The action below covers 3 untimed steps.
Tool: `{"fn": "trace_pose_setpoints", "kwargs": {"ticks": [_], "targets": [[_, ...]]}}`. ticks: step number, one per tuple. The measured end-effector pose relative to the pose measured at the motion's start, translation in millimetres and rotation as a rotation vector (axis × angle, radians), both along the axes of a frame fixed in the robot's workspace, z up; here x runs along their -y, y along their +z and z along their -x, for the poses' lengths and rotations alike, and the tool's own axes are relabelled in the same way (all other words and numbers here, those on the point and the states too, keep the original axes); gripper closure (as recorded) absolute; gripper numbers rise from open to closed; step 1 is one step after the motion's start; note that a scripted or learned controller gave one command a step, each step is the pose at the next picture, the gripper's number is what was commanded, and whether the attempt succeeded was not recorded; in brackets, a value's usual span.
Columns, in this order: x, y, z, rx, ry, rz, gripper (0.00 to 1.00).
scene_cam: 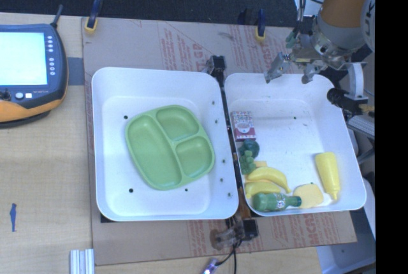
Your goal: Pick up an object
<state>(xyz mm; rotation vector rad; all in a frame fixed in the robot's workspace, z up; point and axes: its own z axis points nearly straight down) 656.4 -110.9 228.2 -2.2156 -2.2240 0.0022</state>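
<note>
In the right bin, along its near and left sides, lie the things to choose from: a small pink carton against the left wall, a dark green lump just below it, two bananas side by side, a green bottle lying flat at the near edge, a pale yellow wedge beside it, and a yellow squeeze bottle lying apart near the right wall. All look like light, stiff plastic toys with smooth skins that may slip; the squeeze bottle, free on both sides, seems the easiest to pinch across its middle. The gripper hangs over the far rim of this bin with its two fingers spread and nothing between them, well away from every item. The left bin holds a green divided plate, and a tablet-like control pad rests on the bench further left.
</note>
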Motion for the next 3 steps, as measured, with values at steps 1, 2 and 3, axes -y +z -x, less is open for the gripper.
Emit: {"fn": "trace_pose_setpoints", "kwargs": {"ticks": [1,2,3], "targets": [[-21,18,75,-0.001,-0.001,0.001,0.0],[31,-105,160,-0.003,0.001,0.001,0.0],[11,-137,84,-0.001,0.002,0.002,0.0]]}}
